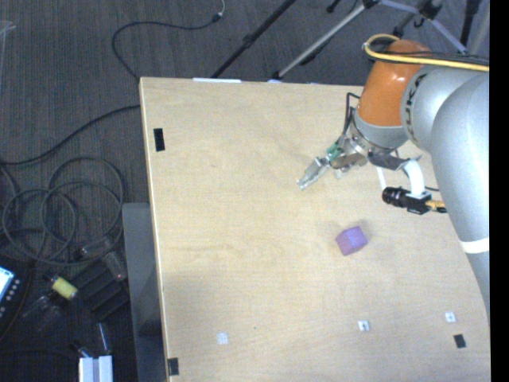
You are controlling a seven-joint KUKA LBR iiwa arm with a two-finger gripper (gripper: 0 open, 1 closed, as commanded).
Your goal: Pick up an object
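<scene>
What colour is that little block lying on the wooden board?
The small cube-shaped block is light purple, as seen in the camera view.

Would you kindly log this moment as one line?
gripper: above wooden board, holding nothing | small purple block: on board, apart from gripper

Looking like a robotics lab or test cell: showing a plain plywood bench top (238, 213) with small black tape marks (159, 139), standing on dark grey carpet (64, 70). Trailing loose black cables (56, 213) across the floor at 9 o'clock, and leaning metal stand legs (350, 14) at 1 o'clock behind the grey-and-orange industrial arm (421, 110).
</scene>
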